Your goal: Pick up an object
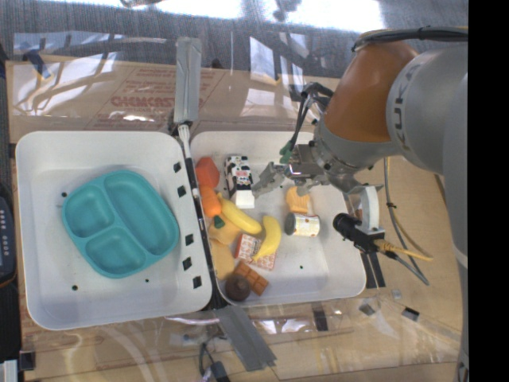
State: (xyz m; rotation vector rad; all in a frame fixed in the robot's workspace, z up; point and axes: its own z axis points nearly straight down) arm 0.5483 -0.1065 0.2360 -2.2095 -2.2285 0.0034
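- 2 shallow white bins sit side by side on a bench, seen from above at a slant; a grey upright strip (188, 82) rises where they meet.
- The left bin (48, 213) holds a teal divided plate (119, 221) with 3 compartments, lying tilted near its middle.
- The right bin (338, 265) holds a cluster of toy food along its left side: an orange carrot (211, 204), a red piece (207, 171), 2 yellow bananas (241, 217) (271, 235), a black-and-white carton (237, 175), a small printed box (248, 248), a brown waffle-like block (252, 280) and a dark round piece (237, 289).
- Near the bin's middle lie an orange-tan lump (300, 201) and a small can (304, 225) on its side.
- The grey arm (429, 86), with its orange band, reaches in from the right; its gripper (274, 176) hangs over the right bin just beside the carton, fingers apart with nothing between them.
- Behind the bins lies brown cardboard (119, 94) with red print, under glare from a clear sheet.
- Bright light falls across a dark ribbed floor (79, 10) at the top.
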